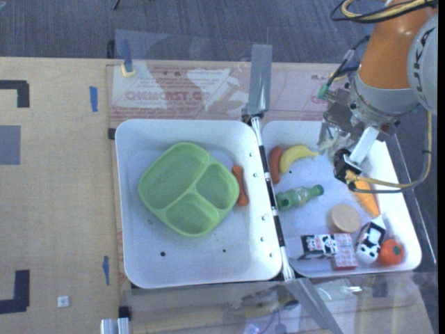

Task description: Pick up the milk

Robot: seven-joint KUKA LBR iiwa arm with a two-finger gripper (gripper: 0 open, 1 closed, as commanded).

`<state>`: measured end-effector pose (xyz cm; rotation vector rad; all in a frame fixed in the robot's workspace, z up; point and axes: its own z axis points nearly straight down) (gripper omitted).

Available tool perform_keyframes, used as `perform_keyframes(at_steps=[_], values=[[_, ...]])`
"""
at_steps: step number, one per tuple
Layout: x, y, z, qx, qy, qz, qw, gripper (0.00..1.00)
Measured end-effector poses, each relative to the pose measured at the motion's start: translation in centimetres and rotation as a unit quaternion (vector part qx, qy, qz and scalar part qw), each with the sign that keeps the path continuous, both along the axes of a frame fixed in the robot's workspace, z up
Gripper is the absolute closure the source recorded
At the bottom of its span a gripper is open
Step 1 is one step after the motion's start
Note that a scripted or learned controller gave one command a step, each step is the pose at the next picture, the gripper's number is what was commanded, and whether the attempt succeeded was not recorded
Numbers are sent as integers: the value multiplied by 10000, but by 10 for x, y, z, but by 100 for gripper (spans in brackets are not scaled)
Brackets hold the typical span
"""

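One small cow-print milk carton is lying lengthwise left-to-right by the right white bin's near edge, well apart from the gripper, which is hovering toward the far end, open or clenched I cannot tell.

- Left bin: holds a green divided plate, with an orange piece just beside its right edge.
- Right bin: milk carton lies on its side near the front wall, with a green bottle behind it.
- Gripper: hangs over the right bin's far end, beside the banana.
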<state>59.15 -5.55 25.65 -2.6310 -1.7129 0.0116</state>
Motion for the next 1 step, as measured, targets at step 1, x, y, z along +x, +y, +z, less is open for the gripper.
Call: perform_keyframes(at_steps=[1], values=[[2,1,7,-7,16,18,10000,100]])
